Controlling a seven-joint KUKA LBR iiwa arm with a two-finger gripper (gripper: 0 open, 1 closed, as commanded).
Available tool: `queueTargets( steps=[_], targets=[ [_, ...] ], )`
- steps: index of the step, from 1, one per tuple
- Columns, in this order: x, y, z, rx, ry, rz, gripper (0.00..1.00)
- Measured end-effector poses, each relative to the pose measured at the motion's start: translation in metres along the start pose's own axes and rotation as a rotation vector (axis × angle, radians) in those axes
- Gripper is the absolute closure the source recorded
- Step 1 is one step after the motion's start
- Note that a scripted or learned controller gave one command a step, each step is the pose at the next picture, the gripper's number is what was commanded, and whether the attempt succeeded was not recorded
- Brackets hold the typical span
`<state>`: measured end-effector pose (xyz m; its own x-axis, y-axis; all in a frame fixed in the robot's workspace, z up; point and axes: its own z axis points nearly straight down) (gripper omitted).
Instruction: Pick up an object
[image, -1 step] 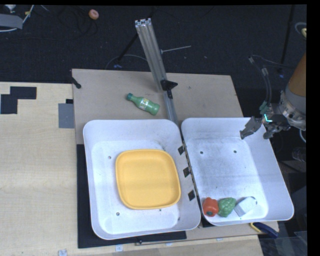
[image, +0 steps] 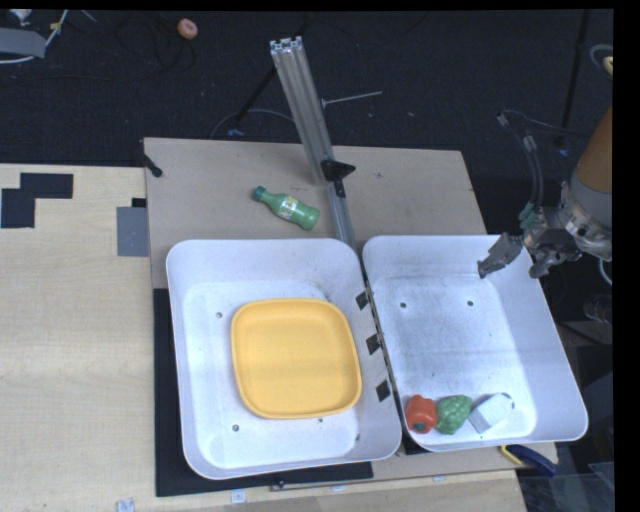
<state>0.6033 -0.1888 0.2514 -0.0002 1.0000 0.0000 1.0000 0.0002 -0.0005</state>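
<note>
My gripper (image: 518, 264) hangs over the far right corner of the right bin (image: 460, 320), fingers spread open with nothing between them. Along that bin's front edge lie three small things side by side: a red pepper-like toy (image: 420, 413), a green lumpy toy (image: 453, 412) and a white-grey block (image: 491, 411). They are well in front of the gripper. A yellow square plate (image: 295, 357) lies flat in the middle of the left bin (image: 195, 290).
A small green bottle (image: 287, 207) lies on its side on the bench behind the left bin. A slanted aluminium rail (image: 308, 100) rises from the gap between the bins at the back. Black clips (image: 372, 343) line the seam between the bins.
</note>
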Motion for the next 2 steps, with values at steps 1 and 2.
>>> queueTargets(
  steps=[1, 2],
  targets=[
    [0.001, 0.002, 0.063, 0.004, 0.001, -0.001, 0.0],
    [0.002, -0.009, 0.119, 0.004, 0.001, -0.001, 0.0]
  ],
)
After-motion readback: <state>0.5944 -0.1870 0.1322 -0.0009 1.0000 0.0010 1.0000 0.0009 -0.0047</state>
